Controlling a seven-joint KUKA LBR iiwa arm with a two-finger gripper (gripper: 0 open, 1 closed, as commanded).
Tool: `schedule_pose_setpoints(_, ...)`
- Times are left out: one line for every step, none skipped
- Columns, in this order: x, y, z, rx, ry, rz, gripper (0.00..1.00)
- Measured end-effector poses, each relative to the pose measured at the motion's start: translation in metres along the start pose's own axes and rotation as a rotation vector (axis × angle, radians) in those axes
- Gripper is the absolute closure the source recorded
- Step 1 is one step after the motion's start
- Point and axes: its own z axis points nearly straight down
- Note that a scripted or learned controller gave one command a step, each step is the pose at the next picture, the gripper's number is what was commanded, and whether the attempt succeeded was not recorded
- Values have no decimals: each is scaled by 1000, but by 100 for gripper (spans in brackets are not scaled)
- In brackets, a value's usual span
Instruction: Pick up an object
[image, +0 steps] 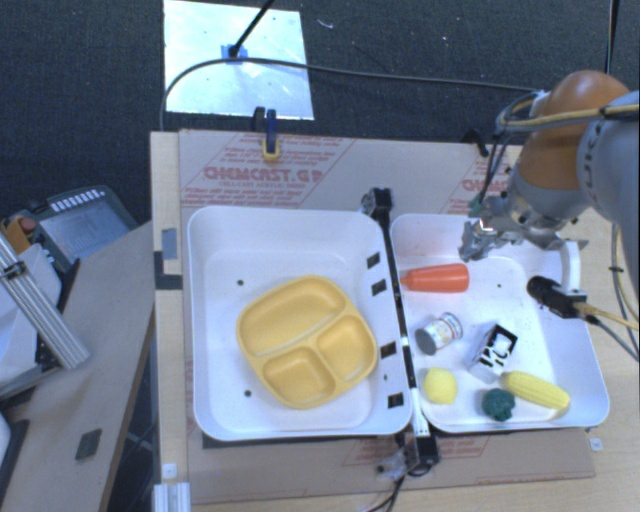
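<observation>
The right bin (585, 350) holds an orange carrot (434, 279), a small silver can (438, 333), a black-and-white box (493, 351), a yellow lemon (440, 386), a dark green lump (498, 403) and a yellow corn cob (534, 392). My gripper (478, 243) hangs over the back of the right bin, just above and to the right of the carrot. Nothing shows between its fingers.
The left bin (215, 260) holds a yellow divided tray (306, 340). A black divider (392, 300) runs between the bins. Cables and a black connector (548, 292) hang by the arm over the right bin's far right side. A yellow clamp (270, 135) sits at the bench's back edge.
</observation>
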Motion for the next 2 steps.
schedule_pose_setpoints(6,10,-53,-1,1,-5,100)
schedule_pose_setpoints(6,11,-82,2,1,-5,100)
